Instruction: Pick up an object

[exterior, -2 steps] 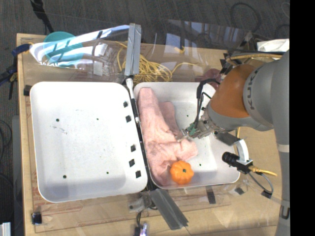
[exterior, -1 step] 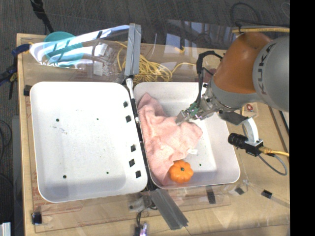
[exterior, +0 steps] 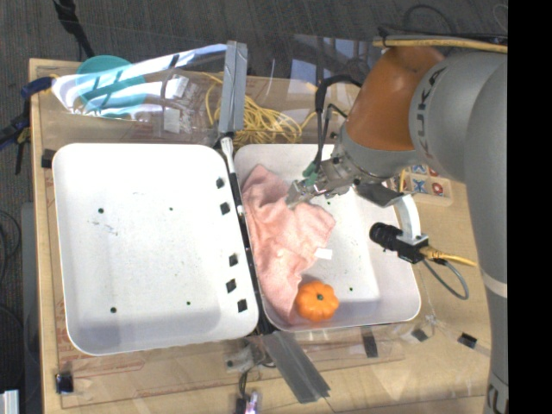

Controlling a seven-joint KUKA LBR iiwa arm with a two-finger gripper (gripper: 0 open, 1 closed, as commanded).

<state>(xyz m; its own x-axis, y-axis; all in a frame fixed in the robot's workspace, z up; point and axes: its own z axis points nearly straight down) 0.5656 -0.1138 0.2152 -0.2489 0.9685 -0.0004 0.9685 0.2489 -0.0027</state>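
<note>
Arm: the grey arm with its orange band reached in from the right, over the far part of the right bin.
End effector: the end effector hung low over the right bin, at the upper right edge of the pink cloth; how far it was open, and whether it had hold of anything, could not be told from this slant.
Pink cloth: lay crumpled along the left side of the right bin, running from the far end toward the near end.
Orange pumpkin: a small orange pumpkin sat at the near end of the right bin, touching the cloth's lower edge.
Left bin: the left bin stood just beside the right bin.
Counter: behind the right bin, yellow cable lay coiled on the counter.
</note>
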